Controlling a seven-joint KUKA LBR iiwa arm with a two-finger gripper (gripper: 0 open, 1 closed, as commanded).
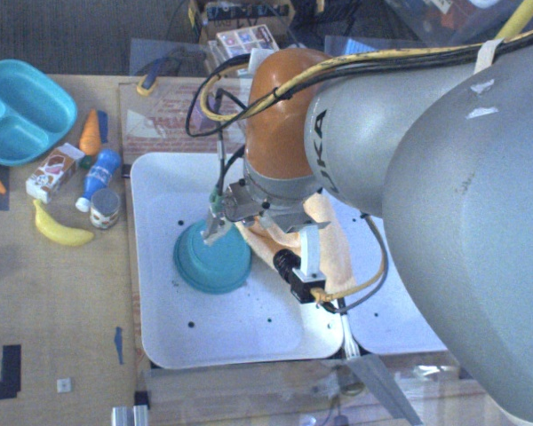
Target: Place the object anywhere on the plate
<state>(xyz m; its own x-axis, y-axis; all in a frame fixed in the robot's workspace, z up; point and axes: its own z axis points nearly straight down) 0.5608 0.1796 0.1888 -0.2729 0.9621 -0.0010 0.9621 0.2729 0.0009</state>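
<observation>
White bin (160, 327), "KUKA"-lettered arm (409, 149)

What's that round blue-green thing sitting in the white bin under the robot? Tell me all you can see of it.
The round teal plastic dish looks like a small plate or a bowl turned upside down; I cannot tell which. It is smooth, plain and one colour, with a rim darker than its middle. It lies flat on the floor of the left shallow white bin, towards that bin's left half. The robot's claw reaches down over its upper edge and seems to touch it there. A pale peach cloth-like thing lies just to its right.
</observation>
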